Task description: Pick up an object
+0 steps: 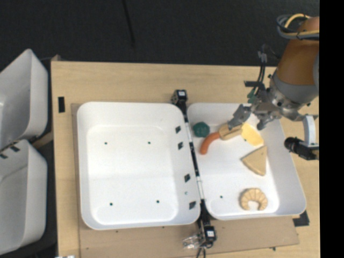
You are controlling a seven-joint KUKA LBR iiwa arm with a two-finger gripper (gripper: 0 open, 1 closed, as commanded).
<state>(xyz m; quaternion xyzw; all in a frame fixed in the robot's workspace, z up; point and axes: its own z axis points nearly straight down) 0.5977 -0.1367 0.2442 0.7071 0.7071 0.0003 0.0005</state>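
Gripper [248, 118] low over upper part of right bin [285, 198], reaching in from bench's right side, wrist tilted down-left. Two fingers visible w/ clear gap between them, nothing in that gap, so released, not grasping anything. Left finger [238, 117] tip touching or just above tan block [230, 133]; can't tell which.

Relative to gripper: tan block just below-left of fingertips; orange sausage-like piece [208, 142] further left-below, its end touching or tucked under the block; teal ball [201, 128] left, near bin divider; yellow slice [251, 135] right beneath/just below; tan wedge [256, 160] below, a bit apart; croissant-shaped toy [253, 199] well below, near bin's near edge. Left bin [86, 198] far left of gripper.

Likely why so placed: all toys lie loose in right bin, clustered toward upper half, so gripper sits above densest spot — block, orange piece, yellow slice all near. Judging by pose, grasp try in hand; target prob. tan block or yellow slice, not yet taken. Risk: fingers straddling two items, or block nudged aside.

Writing/brands: none readable on toys, bins or arm; small dark marks on the divider too small to read.
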